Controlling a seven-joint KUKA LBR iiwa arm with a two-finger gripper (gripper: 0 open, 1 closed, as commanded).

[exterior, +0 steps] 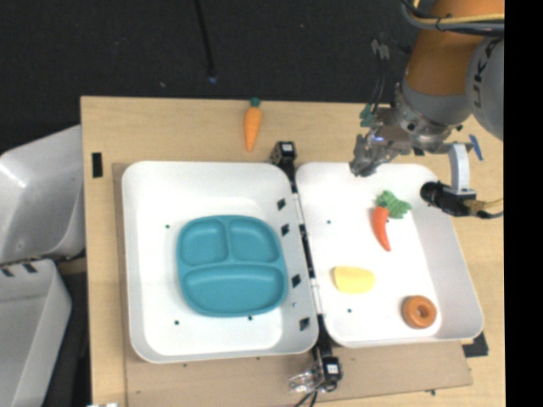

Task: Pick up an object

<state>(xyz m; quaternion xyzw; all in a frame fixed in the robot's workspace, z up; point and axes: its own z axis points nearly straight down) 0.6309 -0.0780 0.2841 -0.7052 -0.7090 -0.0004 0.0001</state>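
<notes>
Carrot (381, 226) in white bin (441, 312) on wooden bench (187, 121)

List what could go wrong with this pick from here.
1. The gripper sits over the right bin's far rim, so descending there may strike it.
2. The donut lies close to the near wall, leaving little room.
3. The yellow piece looks rounded and might slip.

Teal plate (231, 264), white bins (140, 312) — red carrot (382, 227), yellow piece (352, 279), brown doughnut (418, 311)
</notes>
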